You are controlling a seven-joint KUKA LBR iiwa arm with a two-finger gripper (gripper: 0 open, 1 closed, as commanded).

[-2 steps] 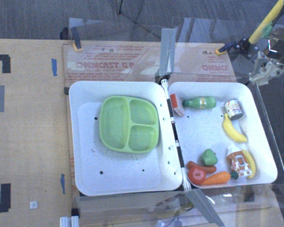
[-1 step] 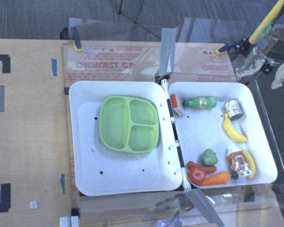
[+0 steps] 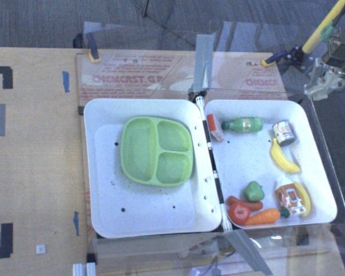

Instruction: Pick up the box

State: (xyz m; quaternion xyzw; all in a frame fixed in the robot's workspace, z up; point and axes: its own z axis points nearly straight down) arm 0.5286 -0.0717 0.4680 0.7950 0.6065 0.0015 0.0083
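Bench: two shallow white bins [image 3: 310, 119] side by side.
Box: small orange-and-white carton [image 3: 291, 199], right bin (beside banana).
Left bin: green divided plastic plate [image 3: 157, 151].

- A green divided plate [image 3: 157, 151] lay in the left bin [image 3: 98, 211].
- A green bottle [image 3: 242, 125], banana [image 3: 283, 157], can [image 3: 283, 132], tomato [image 3: 239, 213] and carrot [image 3: 264, 217] lay in the right bin [image 3: 325, 200].

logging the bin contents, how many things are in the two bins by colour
green: 3, divided plastic plate, plastic bottle, small bell pepper
yellow: 1, banana
red: 1, tomato
orange: 1, carrot
red and white: 2, small box, carton box
silver: 1, can
total: 9
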